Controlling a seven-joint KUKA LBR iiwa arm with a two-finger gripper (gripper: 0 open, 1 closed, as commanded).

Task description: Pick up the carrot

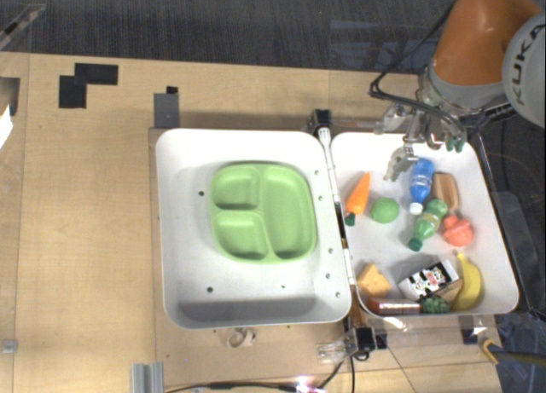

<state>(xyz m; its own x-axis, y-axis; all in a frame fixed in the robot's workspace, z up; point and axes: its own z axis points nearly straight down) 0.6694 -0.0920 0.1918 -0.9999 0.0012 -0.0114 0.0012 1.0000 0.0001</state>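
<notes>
The carrot [358, 194] is orange with a green stub at its lower end. It lies slantwise at the left side of the right bin [503, 274], close to the divider between the bins. My gripper [404, 159] hangs over the back of that bin, up and to the right of the carrot and apart from it. It is open, with nothing between its fingers. A blue bottle [421, 182] lies just right of the fingertips.
Around the carrot lie a green ball [385, 210], a green bottle [425, 226], a bun [445, 191] and a red fruit [458, 231]. A cheese wedge [373, 280], a black-and-white box [429, 278] and a banana [469, 284] sit at the front. The left bin [183, 285] holds a green divided plate [260, 212].
</notes>
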